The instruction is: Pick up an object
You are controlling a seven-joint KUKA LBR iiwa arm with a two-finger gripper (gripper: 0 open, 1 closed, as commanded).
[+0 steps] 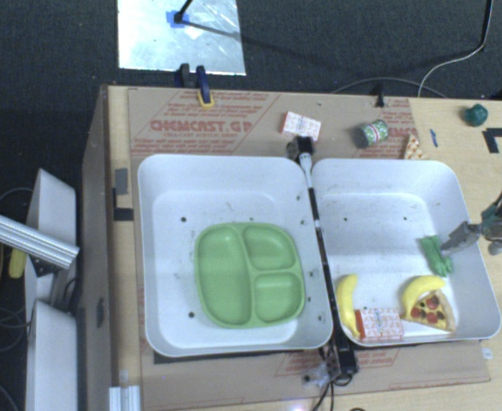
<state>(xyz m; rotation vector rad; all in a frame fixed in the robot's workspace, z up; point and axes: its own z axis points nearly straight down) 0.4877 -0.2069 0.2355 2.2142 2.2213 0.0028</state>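
Seemingly, the gripper [458,235], grip unclear, meets a green toy [434,254] at the right bin's [388,176] right edge, where it may slip away.

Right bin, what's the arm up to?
The gripper reaches in from the right, low over the right bin, right at a green object. Whether it has a grip is unclear. A banana, pizza slice and small carton lie near the front wall. The green divided plate sits in the left bin.

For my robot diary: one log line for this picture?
gripper | beside green piece | right bin | banana, pizza slice untouched
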